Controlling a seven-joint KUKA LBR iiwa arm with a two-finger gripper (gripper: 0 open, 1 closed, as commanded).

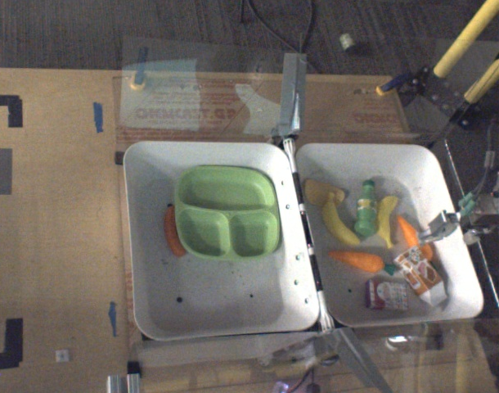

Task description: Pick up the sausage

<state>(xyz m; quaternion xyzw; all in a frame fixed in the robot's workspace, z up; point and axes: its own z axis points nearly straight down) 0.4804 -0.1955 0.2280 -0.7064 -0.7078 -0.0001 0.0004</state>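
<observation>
The sausage (174, 230), a small orange-red cylinder, lies in the left bin (225, 309) against the left edge of a green divided plate (227, 211). My gripper (442, 224) shows as a small grey metal part at the right side of the right bin (458, 301), far from the sausage. It hovers beside an orange piece (406, 231) and a small carton (419, 272). Nothing is visibly held.
The right bin holds two bananas (338, 223), a green bottle (365, 208), a carrot (357, 260) and a dark red carton (386, 294). A metal divider (303, 236) separates the bins. Yellow-handled clamps (466, 35) stand at the back right.
</observation>
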